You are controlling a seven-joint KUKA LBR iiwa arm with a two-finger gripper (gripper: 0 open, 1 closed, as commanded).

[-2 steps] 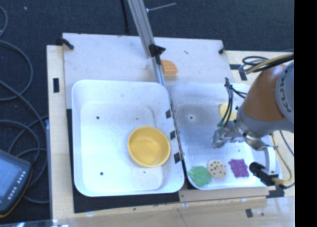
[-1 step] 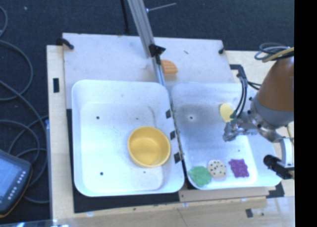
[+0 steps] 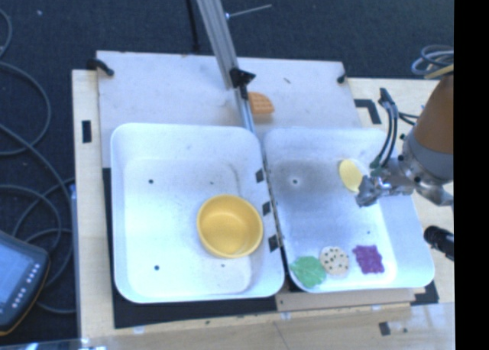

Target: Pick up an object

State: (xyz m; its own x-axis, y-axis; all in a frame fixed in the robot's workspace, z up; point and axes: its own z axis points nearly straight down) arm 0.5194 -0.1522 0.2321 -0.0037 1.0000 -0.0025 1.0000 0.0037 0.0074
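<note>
Two shallow white bins side by side on a pale counter [image 3: 88, 211], seen from above at a slant. In the left bin [image 3: 153, 150], a yellow bowl [image 3: 229, 225], upright, toward the 4 o'clock part of the floor, near the divide. In the right bin [image 3: 306, 157], a yellow disc-like piece [image 3: 350, 174] at about 2 o'clock, just beside the pincer [image 3: 370, 191] and at its 10 o'clock; touching or apart, impossible to tell. Along the bin's 6 o'clock rim, three small items in a row: a green piece [image 3: 309, 270], a round cream cookie-like piece with dark spots [image 3: 334, 260] touching or nearly touching it, and a purple piece [image 3: 369, 258] just beside that. Grey arm with orange band [image 3: 437, 115] reaching in from 3 o'clock, pincer low over the right bin's 3 o'clock side. Pincer state — apart, together or clamped — not possible to tell from this angle. At 12 o'clock behind the bins, an orange object [image 3: 260, 105] on the white backboard, beside a slanted metal rail [image 3: 218, 31].
</note>
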